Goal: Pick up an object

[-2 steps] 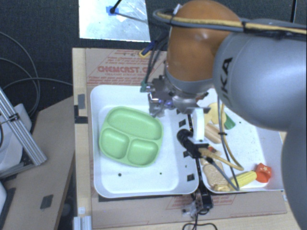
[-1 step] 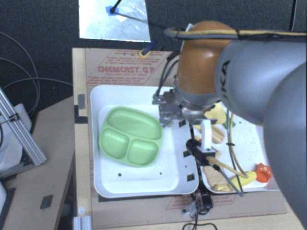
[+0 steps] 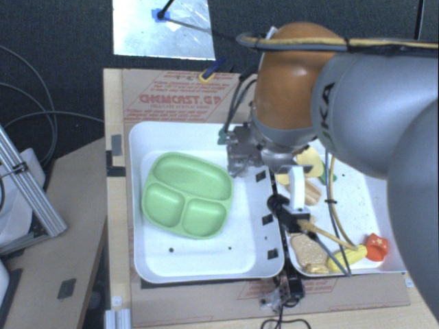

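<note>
Gripper (image 3: 239,157) hangs by green divided plate (image 3: 185,194), left bin (image 3: 206,256) (open or closed: cannot tell).

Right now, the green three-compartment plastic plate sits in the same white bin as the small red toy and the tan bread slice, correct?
Not quite. The camera view shows the green three-compartment plastic plate in the white bin on the view's left, while the small red toy and the tan bread slice lie in the white bin on the view's right.
</note>
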Robot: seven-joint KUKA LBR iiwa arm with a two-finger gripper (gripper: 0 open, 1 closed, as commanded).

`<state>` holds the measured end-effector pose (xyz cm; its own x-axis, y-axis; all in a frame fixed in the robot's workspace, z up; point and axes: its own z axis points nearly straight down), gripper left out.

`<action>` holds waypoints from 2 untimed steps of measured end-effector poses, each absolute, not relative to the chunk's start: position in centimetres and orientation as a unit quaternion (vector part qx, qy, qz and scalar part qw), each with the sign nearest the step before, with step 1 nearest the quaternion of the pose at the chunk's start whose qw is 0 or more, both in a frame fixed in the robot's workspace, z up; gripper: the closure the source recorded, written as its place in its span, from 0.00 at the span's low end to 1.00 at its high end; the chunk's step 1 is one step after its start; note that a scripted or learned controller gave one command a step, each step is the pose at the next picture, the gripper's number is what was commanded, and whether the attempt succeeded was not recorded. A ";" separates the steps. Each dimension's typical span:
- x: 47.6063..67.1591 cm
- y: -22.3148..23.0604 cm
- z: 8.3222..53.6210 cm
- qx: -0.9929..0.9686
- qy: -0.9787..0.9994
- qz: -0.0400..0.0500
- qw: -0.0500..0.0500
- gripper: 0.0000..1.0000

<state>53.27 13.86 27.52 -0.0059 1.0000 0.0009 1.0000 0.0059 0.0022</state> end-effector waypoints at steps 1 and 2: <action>56.6 12.7 12.9 0.708 0.707 -0.005 -0.002 1.00; 62.1 1.1 18.8 0.710 0.704 0.002 0.005 1.00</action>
<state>62.15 1.12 18.82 0.0083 1.0000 -0.0048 0.9999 -0.0083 0.0098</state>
